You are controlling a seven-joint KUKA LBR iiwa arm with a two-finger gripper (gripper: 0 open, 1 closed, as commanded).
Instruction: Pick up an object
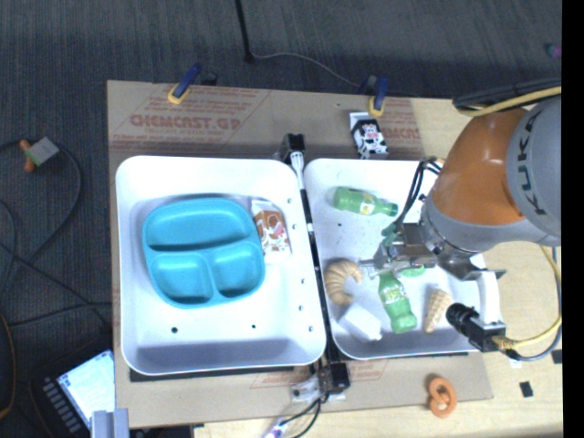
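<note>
— On the bench (182,126)?
— Brown board top, red lettering along the far edge. Two white bins side by side: left bin (137,336), right bin (319,176), touching in the middle.
— Anything else?
— Blue clamp (187,82) and another clamp (377,92) at the far edge; small orange pretzel (442,395) near the front edge.

blue clamps (187,82), pretzel (442,394) on bench, floor cable (245,26)

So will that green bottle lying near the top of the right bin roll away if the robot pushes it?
Probably. The green bottle lies on its side and looks round, so a sideways nudge could roll it. It looks small and plastic, so likely light and perhaps slippery.
</note>
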